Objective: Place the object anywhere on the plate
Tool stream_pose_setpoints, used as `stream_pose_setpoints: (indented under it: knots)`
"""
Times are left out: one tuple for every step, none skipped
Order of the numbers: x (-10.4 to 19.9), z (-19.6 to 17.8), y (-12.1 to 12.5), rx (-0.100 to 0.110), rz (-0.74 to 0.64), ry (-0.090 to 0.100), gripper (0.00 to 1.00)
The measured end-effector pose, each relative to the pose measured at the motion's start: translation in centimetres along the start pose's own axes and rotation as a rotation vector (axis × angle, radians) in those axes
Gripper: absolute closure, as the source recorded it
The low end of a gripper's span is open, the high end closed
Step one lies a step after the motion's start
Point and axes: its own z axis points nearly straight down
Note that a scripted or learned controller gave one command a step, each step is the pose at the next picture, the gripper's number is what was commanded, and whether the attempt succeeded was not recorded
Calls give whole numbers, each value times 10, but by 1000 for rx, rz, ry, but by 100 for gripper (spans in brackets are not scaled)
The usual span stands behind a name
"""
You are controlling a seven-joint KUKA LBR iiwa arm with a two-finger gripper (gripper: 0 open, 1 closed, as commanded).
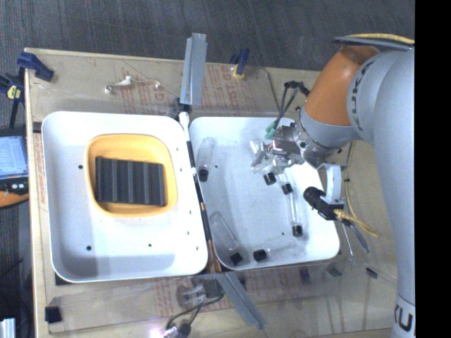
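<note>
The dark ribbed object (131,182) is lying flat on the yellow plate (130,145), filling most of the plate's middle, with yellow rim showing all round it. The plate is sitting in the left bin (67,252), a little toward its far side, and white floor is showing on every side.

Across the divide, the gripper (278,183) is hanging over the right bin (243,210), in its far right part and well apart from the plate. Its two black fingertips (270,178) are standing apart, and nothing is showing between them. Above them the grey arm (380,111) with its orange band (338,83) is coming in from the right and covering that bin's right corner.

Between gripper and plate, the two bins' raised rims are meeting in a ridge, with a small black piece (203,174) sitting just right of it. A clear tube (295,213) is lying in the right bin, nearer than the fingertips. Two more small black pieces (247,256) are resting along the near wall. Whether these are loose or fixed to the bin cannot be told.

On the bench, a grey metal bar (192,69) is standing at the far side where the bins meet. One blue clamp (240,60) is gripping the far edge beside it, and another blue clamp (32,65) is sitting at the far left corner. A lit screen (13,157) is peeking in at the left edge.
</note>
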Motion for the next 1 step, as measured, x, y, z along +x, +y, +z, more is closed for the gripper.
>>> stream_pose_setpoints:
  knots:
    - [91,-27,6,0,-157,-1,100]
